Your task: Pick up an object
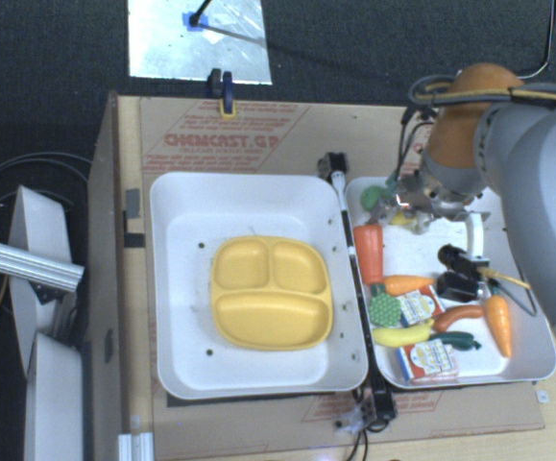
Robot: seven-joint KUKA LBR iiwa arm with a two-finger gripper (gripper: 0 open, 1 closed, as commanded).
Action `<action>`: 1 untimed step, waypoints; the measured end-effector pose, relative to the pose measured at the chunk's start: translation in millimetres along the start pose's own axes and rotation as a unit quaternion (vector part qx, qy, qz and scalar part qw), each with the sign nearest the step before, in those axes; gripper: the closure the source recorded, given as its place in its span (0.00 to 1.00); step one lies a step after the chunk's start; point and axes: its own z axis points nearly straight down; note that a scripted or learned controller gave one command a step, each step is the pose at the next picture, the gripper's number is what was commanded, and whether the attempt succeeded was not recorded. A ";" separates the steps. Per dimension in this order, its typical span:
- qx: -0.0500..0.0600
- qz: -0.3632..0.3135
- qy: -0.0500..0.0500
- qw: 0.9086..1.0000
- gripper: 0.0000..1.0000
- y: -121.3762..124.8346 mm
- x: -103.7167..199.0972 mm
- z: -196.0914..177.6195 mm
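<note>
The left bin (167, 286) holds a yellow divided plate (270, 291). The right bin (537, 353) holds toy carrots (369, 250), a banana (402, 334) and cartons (431, 358). The gripper (414, 205) hangs over its far end; grip state: cannot tell.

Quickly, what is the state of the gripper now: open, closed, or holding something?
Gripper: cannot be told; it is low over the far end of the right bin.

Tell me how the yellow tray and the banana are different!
The yellow tray is wide and flat, with three compartments; the banana is small, thin and curved. The tray sits alone in the left bin; the banana lies in the right bin, crowded among other toy food. Both are yellow, and both lie flat.
</note>
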 end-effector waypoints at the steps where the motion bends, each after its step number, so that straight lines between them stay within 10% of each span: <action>1: -0.001 0.000 -0.001 1.000 1.00 0.5 -0.5 -11.5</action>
